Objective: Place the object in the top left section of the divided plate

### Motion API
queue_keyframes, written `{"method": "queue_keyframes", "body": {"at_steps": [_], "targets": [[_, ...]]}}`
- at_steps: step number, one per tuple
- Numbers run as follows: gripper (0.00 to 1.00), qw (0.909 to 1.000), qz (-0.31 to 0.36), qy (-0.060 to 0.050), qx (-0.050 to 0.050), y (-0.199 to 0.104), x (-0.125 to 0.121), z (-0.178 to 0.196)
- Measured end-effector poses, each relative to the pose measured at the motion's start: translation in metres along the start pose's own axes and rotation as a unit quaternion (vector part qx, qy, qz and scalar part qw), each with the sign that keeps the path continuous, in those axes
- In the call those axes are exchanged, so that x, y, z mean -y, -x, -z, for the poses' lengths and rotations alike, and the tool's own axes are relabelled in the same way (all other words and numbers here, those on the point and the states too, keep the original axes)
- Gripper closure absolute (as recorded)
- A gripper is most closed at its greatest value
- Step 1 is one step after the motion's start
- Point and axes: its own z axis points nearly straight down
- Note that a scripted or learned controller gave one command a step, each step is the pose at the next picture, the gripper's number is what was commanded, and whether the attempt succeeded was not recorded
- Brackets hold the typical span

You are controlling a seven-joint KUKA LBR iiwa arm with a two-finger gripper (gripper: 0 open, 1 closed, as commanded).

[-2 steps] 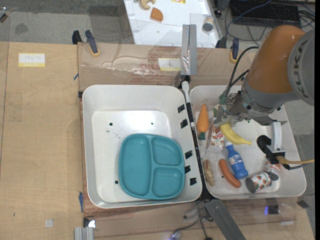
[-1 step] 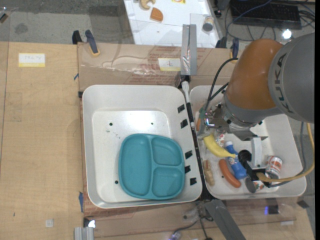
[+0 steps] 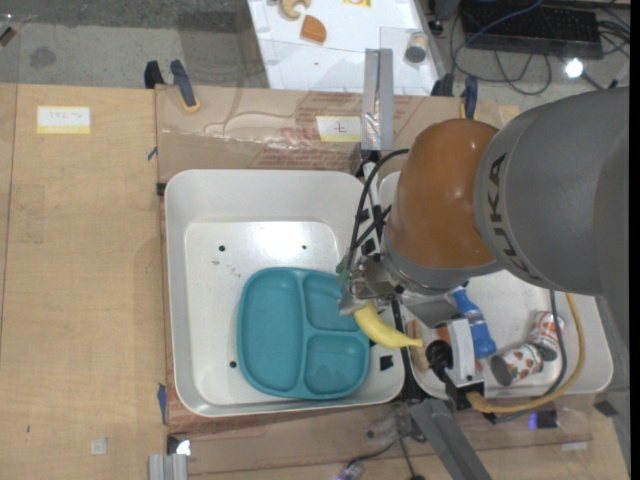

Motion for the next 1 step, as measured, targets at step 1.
{"method": "queue_keyframes", "body": {"at_steps": [1], "targets": [[0.00, 1.0000, -0.002, 0.000, 0.000, 0.0014, -0.0003, 0.0001]]}}
